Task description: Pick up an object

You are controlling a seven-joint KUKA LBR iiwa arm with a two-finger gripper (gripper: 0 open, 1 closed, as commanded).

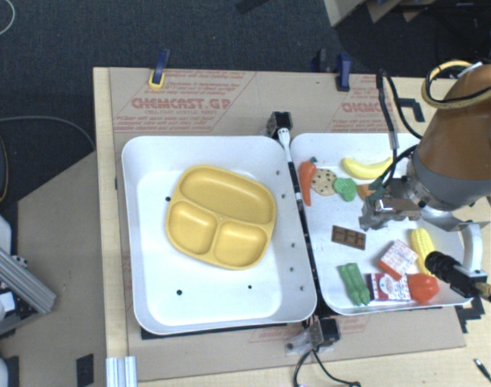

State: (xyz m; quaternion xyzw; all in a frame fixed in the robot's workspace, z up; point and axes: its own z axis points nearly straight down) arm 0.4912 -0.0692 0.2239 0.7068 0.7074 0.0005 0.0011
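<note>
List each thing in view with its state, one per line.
gripper: low over the right bin, nothing visibly held
yellow tray: upright in the left bin, compartments bare
banana: lying at the right bin's far side
carrot: lying by the divider
chocolate bar: flat on the bin floor
green vegetable: lying near the front rim
corn: lying beside the red-and-white packet

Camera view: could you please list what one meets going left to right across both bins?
Yellow tray → carrot → cookie → chocolate bar → gripper → corn
</note>
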